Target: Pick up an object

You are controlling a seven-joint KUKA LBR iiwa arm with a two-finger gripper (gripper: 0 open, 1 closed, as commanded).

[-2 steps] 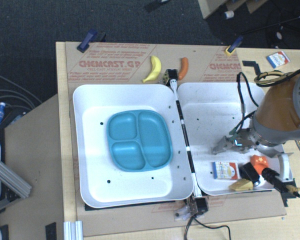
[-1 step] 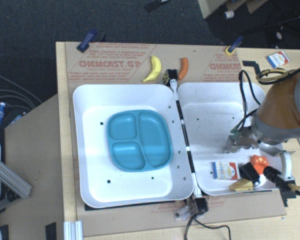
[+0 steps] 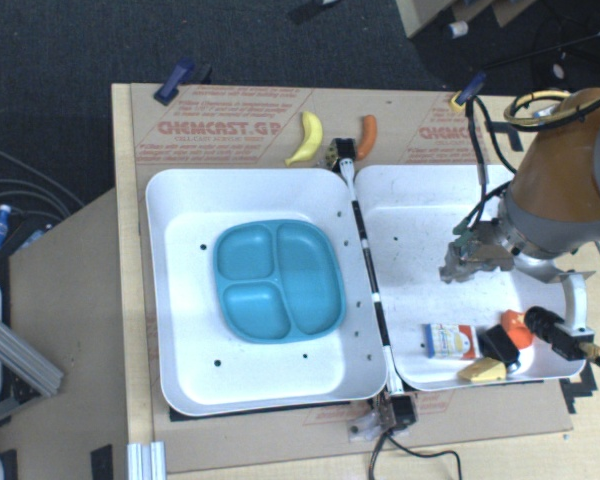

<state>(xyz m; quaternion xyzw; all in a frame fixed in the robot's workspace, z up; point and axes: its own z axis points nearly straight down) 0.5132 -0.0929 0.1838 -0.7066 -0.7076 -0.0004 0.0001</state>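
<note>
My gripper (image 3: 463, 267) hangs over the middle of the right bin (image 3: 410, 208), its dark fingers pointing left and down above bare bin floor. Nothing shows between them. Toward the bin's front right lie a small white, blue and red packet (image 3: 448, 341), a yellow wedge (image 3: 483, 370), a black block (image 3: 498, 344) and an orange piece (image 3: 517, 328). All of these sit in front of the gripper, apart from it. The grey arm with its orange band (image 3: 565, 168) comes in from the right.
The left bin (image 3: 180, 348) holds a blue divided plate (image 3: 278, 279) at its centre. A banana (image 3: 307, 139) and an orange carrot-like toy (image 3: 366, 136) lie on the cardboard behind the bins. A black rail (image 3: 365, 258) runs between the two bins.
</note>
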